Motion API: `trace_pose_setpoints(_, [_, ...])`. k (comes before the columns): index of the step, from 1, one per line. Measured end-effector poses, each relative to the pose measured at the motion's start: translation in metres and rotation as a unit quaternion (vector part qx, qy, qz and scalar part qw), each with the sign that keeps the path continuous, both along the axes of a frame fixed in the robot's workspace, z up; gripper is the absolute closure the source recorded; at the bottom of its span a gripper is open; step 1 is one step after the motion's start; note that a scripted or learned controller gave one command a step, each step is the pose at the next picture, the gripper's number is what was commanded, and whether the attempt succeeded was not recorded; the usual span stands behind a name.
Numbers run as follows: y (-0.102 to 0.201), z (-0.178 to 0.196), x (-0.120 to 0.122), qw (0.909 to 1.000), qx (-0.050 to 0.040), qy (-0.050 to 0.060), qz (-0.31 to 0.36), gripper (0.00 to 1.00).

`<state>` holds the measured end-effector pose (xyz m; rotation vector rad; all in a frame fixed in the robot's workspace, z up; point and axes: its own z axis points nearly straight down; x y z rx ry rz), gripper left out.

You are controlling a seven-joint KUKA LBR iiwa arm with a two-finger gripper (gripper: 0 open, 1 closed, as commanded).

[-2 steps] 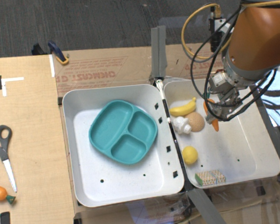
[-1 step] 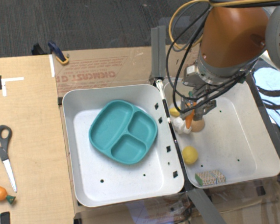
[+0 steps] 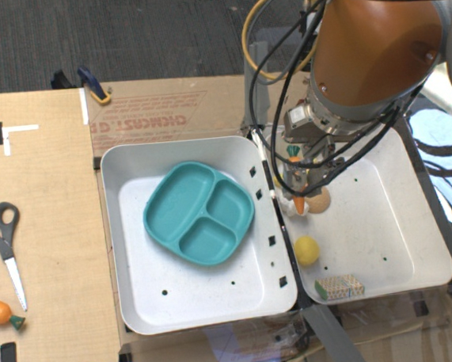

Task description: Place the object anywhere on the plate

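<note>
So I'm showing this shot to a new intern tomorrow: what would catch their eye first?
Probably the big arm with its orange band, looming over the right bin amid looping cables. Next, the teal divided plate lying alone in the left bin. Then the small yellow ball near the right bin's left wall.

Even overhead light, bright, no hard shadows. White bins (image 3: 134, 304) near blown out, soft shade along inner walls. Mild sheen on teal plate (image 3: 200, 212) and orange arm band (image 3: 374, 30). Focus soft overall, compression blur; small objects at right bin's left edge indistinct.
</note>
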<state>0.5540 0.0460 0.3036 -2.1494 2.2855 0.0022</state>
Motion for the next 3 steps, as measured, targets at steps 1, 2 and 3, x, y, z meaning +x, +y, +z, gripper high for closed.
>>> trace_pose_setpoints(1, [0.093,0.126,0.002,0.9994,0.0004,-0.001,0.035,1.00])
trace_pose_setpoints(2, [0.124,0.050,-0.046,0.9592,0.0000,0.001,0.283,1.00])
trace_pose_setpoints(3, [0.043,0.063,-0.045,0.9619,-0.0003,0.001,0.273,1.00])
